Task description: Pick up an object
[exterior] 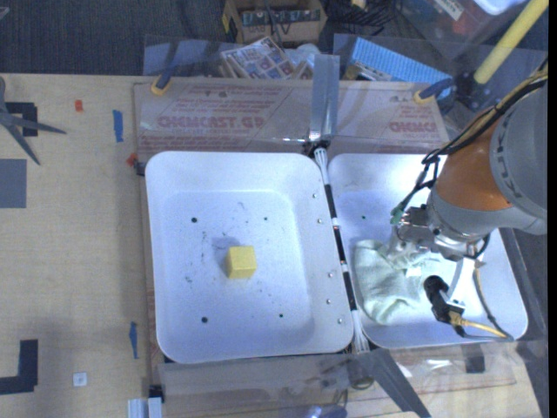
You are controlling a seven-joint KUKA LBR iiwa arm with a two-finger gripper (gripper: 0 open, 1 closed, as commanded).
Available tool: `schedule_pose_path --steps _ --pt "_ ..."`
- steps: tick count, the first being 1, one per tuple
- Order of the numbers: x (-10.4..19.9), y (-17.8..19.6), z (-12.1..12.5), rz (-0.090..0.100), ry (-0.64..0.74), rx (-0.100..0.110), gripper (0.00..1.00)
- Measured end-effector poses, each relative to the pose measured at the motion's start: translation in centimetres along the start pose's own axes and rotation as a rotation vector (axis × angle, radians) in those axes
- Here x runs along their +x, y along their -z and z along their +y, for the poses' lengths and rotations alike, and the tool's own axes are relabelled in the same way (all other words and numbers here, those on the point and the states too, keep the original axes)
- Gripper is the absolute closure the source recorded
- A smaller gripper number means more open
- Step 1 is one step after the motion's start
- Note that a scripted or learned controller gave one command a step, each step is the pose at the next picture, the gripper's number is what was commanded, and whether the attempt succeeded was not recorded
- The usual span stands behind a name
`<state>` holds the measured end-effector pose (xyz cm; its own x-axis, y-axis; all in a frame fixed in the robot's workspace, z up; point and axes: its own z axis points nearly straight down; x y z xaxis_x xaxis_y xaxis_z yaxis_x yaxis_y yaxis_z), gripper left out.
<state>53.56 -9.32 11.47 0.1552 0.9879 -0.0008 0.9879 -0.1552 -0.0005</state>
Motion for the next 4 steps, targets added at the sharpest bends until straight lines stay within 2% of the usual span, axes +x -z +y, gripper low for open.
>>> schedule_pose_path --steps 1,2,3,4 --pt "-1.7 -2.2 3.3 0.002 -0.108 -0.016 1.0" --pt "-1.7 -1.2 3.4 0.001 -0.106 -0.019 1.0" --pt "-2.8 -2.2 1.6 0.001 0.051 -0.02 1.0" --pt "0.0 -2.3 10.0 0.001 -0.216 -0.014 1.0"
